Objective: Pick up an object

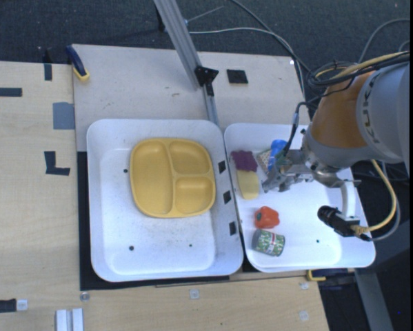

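Note:
My gripper hangs low in the right bin, at its upper middle, just right of a pale yellow block. A purple piece lies above the block. A blue object and a clear wrapped item sit just above the gripper, partly hidden by it. Below the gripper lie a red-orange pepper-shaped toy and a green can on its side. Nothing shows between the fingers.
The left bin holds a yellow divided plate. A grey metal pole slants down to the bins' shared edge. The arm's body and cables cover the right bin's right side. A black fitting hangs over that bin.

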You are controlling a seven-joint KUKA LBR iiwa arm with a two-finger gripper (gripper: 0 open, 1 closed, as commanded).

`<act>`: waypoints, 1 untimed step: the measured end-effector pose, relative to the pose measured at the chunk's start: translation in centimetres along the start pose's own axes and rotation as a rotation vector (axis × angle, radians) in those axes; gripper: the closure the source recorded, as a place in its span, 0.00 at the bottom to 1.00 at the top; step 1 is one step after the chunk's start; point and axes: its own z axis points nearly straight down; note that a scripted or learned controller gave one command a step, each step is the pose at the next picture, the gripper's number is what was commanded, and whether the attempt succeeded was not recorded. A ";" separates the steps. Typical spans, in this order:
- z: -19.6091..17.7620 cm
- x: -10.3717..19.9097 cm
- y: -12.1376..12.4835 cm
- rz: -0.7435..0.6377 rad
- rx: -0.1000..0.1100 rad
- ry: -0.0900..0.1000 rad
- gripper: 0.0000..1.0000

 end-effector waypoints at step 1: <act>-4.2 0.2 -0.1 0.000 0.001 0.001 1.00</act>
